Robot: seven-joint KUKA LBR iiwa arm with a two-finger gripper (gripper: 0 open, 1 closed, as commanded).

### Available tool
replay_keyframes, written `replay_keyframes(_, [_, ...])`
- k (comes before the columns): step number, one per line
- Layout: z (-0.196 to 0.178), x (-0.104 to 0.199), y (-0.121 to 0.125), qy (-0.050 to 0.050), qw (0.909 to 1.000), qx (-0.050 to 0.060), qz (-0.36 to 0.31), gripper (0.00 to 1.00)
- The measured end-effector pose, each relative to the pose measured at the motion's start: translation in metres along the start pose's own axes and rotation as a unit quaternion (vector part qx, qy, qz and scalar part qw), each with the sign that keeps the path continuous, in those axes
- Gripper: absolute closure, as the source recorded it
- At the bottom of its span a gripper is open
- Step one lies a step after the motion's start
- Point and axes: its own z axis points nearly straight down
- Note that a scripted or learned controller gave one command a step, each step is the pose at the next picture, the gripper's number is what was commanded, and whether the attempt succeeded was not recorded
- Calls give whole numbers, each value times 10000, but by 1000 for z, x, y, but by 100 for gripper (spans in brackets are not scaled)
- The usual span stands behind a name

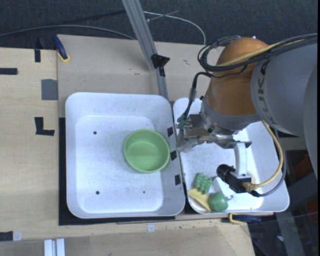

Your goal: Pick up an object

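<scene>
A light green bowl [146, 151] rests in the left bin [85, 111], toward its right side. In the right bin [266, 196], near the front left corner, lie a small green ridged block [202, 183], a pale yellow piece [199, 199] and a round green ball [218, 201], all close together. My gripper [188, 135] hangs over the left part of the right bin, just behind these small objects and right of the bowl. The arm's orange band and grey wrist cover it from above.
A slanted grey metal pole [144, 31] crosses over the back of the bins. Black and yellow cables [266, 180] loop beside the wrist over the right bin. Wooden bench [21, 143] surface lies left of the bins.
</scene>
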Motion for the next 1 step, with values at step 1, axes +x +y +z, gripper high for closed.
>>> replay_keyframes(1, [7, 53, 1, -1, 10000, 6, 4, 100])
